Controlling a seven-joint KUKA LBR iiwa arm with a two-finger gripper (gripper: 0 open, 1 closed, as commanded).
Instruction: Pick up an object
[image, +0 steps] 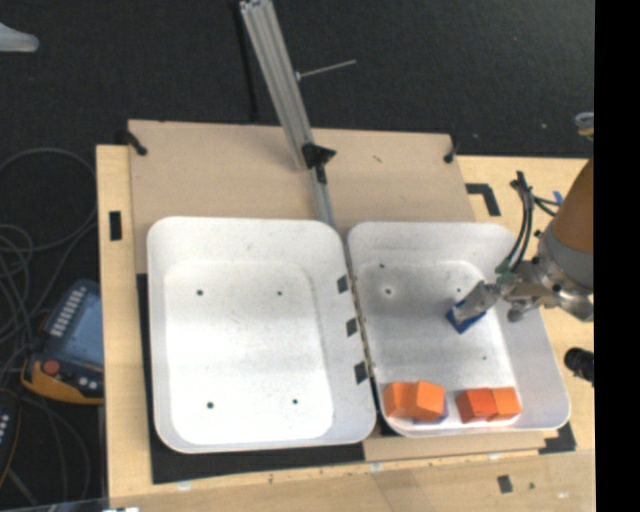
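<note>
Gripper (478, 303) low in right bin (530, 390), against a blue block (464, 319). Jaw state impossible to tell. Two orange blocks (414, 400) (488, 403) along near wall.

Even, diffuse light falls from overhead, and the scene is moderately bright with no hard highlights. The two white bins (250, 340) are the brightest surfaces and come close to washing out, so their moulded inner steps read only as faint grey lines; no sharp glare spot shows on them. Shadows are soft and short: a thin dark rim under the bins' lower edges, and a faint smudge beneath the hand (487, 302). The dark floor (420, 70) around the tabletop (230, 170) swallows detail, its cables barely separating from it. The whole picture is low in resolution and slightly soft, with grainy speckle and blurred small edges.
</note>
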